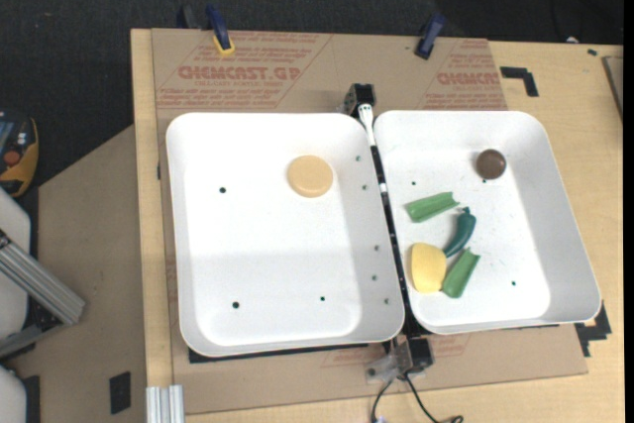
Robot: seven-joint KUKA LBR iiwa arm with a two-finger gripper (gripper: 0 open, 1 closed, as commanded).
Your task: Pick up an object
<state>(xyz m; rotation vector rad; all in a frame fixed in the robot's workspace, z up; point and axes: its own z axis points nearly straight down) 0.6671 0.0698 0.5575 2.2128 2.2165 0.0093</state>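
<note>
Claw state cannot be told, and any object would do: a disc (310, 176) lies alone at 1 o'clock in the left bin (198, 213), while a ball (490, 163) sits at 12 in the right bin (535, 243). At 8 there, the yellow lump (427, 267) touches a green piece (461, 273) by the wall, so a grab may snag two or slip. Both bins rest on a cardboard-topped bench (297, 64), dark floor beyond.

Red print "CHEMCAST GP" on brown board (297, 64) behind bins; repeated at right, partly legible.
</note>
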